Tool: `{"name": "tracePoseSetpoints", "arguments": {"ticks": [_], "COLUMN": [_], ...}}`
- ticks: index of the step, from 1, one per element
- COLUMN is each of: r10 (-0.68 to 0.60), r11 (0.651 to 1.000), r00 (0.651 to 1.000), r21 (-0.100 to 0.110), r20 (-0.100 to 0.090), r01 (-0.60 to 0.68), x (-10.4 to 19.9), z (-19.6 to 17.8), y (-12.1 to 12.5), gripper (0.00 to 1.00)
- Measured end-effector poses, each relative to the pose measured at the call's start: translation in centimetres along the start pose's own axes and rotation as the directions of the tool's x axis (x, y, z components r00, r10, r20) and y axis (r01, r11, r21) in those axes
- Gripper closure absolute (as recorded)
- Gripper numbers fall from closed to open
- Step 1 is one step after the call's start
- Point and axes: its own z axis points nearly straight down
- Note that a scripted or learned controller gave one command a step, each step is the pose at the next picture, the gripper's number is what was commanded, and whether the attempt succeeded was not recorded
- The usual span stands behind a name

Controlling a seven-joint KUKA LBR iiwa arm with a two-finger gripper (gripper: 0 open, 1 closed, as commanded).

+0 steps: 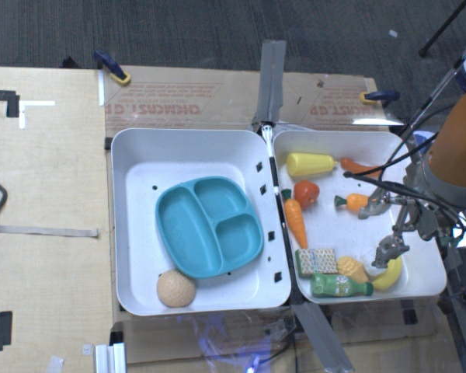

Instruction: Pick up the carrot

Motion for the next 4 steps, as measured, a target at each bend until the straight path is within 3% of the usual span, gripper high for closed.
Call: {"name": "tracePoseSetpoints", "arguments": {"ticks": [1,2,3,4], "r10": [0.035,0.032,0.032,0.03], "r11": [0.999,0.999,0.999,1.0], "r00": [0.999,0.999,0.999,0.999], "r21": [0.0,0.001,0.001,0.004], "r20": [0.003,0.008,0.008,0.015], "r01": [-0.035,-0.032,-0.032,-0.03], "x": [-6.1,-6.4,-6.4,-6.6], "z": [11.4,10.3,10.3,9.2], "y": [-0.5,-0.5,-0.5,-0.4], "gripper": [0.0,1.0,0.0,1.0]}}
